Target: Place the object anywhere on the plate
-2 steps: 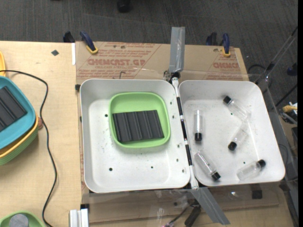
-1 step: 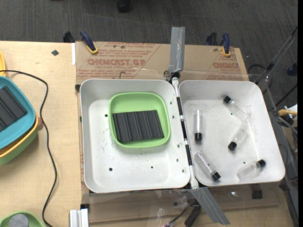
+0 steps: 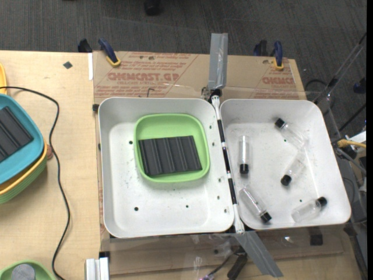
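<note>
Inside the right bin, 5 clear vials w/ black caps lie spread out, w/ room between them. Green plate sits in the left bin, bare white floor round it. Cardboard behind reads "CHEMCAST". Jaws: can't tell if released or clenched.

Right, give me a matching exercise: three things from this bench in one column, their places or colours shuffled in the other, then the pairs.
Things:
1. green plate
2. clear vials
3. dark ridged insert

Descriptions:
A. scattered in the right bin
B. lying on the plate
C. standing in the left bin

Pairs: 1-C, 2-A, 3-B
</note>
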Motion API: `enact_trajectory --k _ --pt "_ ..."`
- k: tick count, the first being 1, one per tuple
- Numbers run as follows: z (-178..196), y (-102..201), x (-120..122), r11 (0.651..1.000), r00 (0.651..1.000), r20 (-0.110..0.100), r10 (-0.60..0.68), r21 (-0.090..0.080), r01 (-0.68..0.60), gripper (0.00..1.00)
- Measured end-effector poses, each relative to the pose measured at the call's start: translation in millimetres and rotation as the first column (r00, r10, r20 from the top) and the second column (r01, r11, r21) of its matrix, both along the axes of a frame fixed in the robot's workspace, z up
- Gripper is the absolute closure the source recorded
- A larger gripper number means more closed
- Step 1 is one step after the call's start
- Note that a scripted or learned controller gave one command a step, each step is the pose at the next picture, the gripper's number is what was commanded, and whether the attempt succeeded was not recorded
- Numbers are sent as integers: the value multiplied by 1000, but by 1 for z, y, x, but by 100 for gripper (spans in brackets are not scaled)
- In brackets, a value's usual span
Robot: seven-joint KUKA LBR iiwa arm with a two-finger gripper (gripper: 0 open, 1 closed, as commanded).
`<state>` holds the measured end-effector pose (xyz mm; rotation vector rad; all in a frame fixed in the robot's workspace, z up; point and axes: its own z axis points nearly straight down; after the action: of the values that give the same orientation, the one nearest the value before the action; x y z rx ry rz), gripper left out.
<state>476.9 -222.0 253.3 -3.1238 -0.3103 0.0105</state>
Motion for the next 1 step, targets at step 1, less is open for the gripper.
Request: enact_trajectory --k 1 --pt "-4 0 0 1000 1000 0 0 0 0 0"
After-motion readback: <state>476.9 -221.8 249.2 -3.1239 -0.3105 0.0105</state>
